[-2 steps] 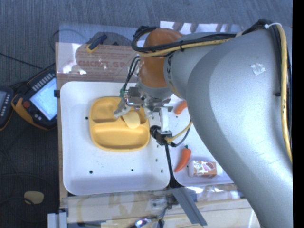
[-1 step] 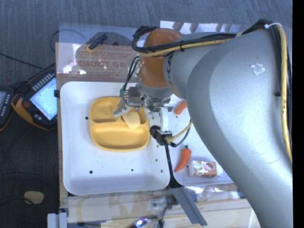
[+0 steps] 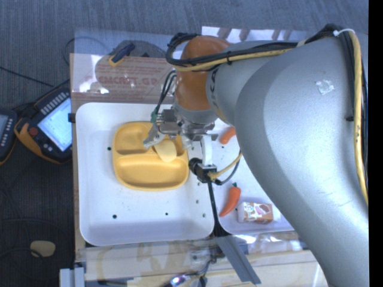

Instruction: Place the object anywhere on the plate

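A yellow divided plate (image 3: 140, 169) lies in the left white bin (image 3: 102, 220). A pale yellow rounded object (image 3: 167, 152) rests on the plate's upper right part, by the divider. My gripper (image 3: 164, 142) hangs just above it, reaching in from the right under the orange-banded wrist (image 3: 194, 88). One grey finger (image 3: 149, 138) points down-left and stands apart from the object; the other is mostly hidden by the gripper body. The gripper looks open, and the object sits below it rather than clamped.
The right bin holds an orange carrot (image 3: 230, 200), a second orange piece (image 3: 227, 136) near the wrist, and a small brown-and-white packet (image 3: 257, 212). A black cable (image 3: 210, 196) hangs along the wall between the bins. The arm's grey bulk covers most of the right bin.
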`<state>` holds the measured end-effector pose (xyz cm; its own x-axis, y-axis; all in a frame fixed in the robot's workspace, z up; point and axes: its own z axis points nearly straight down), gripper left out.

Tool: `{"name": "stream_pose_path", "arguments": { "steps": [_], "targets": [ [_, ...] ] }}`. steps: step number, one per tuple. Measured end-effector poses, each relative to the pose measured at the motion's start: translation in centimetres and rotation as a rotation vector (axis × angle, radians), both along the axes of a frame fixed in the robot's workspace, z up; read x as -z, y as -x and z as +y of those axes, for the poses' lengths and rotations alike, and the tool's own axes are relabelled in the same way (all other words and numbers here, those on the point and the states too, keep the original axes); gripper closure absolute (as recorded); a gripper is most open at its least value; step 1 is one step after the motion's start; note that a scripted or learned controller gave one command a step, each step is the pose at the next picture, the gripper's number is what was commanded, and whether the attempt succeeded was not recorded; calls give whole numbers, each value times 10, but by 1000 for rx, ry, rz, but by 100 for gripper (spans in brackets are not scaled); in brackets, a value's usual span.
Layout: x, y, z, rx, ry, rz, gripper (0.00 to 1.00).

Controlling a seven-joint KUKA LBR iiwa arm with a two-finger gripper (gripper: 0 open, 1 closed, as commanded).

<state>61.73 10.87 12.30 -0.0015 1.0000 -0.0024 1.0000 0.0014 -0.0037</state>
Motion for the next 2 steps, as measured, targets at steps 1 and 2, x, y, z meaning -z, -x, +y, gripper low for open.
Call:
{"name": "stream_pose_path", "arguments": {
  "steps": [1,2],
  "targets": [
    [0,0,0,0,0,0,0],
    [0,0,0,0,0,0,0]
  ]
}}
